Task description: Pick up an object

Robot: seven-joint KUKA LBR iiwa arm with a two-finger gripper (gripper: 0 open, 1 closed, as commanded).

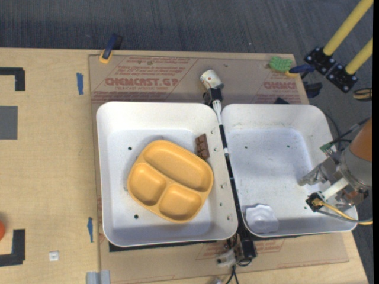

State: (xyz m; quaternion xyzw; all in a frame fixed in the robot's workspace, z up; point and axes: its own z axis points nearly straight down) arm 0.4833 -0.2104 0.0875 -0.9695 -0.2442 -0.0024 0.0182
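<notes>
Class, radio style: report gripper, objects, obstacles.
Gripper at right bin's right edge, holding nothing visible. Yellow tray, brown block in left bin. Clear cup nearest.

I am looking down on a robotics lab test cell. Two shallow white bins (112,158) sit side by side on a cardboard sheet (177,76) clipped to a plywood table (47,158) marked with black tape (15,78) and blue tape (80,83). Grey carpet (177,10) lies beyond, yellow stand legs (352,19) at one corner, and loose cabling (340,213) runs by the arm.
</notes>
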